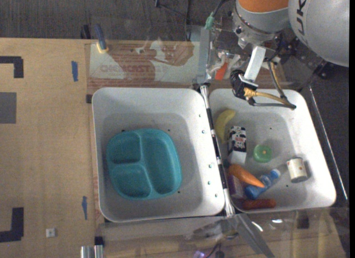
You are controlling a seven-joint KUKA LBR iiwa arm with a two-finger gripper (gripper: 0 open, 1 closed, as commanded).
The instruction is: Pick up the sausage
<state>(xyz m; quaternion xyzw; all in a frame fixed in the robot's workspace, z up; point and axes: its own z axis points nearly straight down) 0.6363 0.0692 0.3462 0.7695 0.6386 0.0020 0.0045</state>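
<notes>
The sausage (pixel 258 203) is a short red-brown link lying flat against the front wall of the right bin (pixel 308 125), near its front left corner. It touches nothing but the bin, and a blue bottle (pixel 265 183) lies just behind it. My gripper (pixel 217 62) hangs high over the back rim where the two bins meet, far behind the sausage and to its left. A small orange-red piece shows at the gripper's lower end, and I cannot tell what it is.
In the right bin lie a carrot (pixel 246 175), a milk carton (pixel 238 139), a banana (pixel 224 122), a green round lid (pixel 263 152) and a white cylinder (pixel 297 169). The left bin (pixel 111 99) holds a teal divided plate (pixel 143 163).
</notes>
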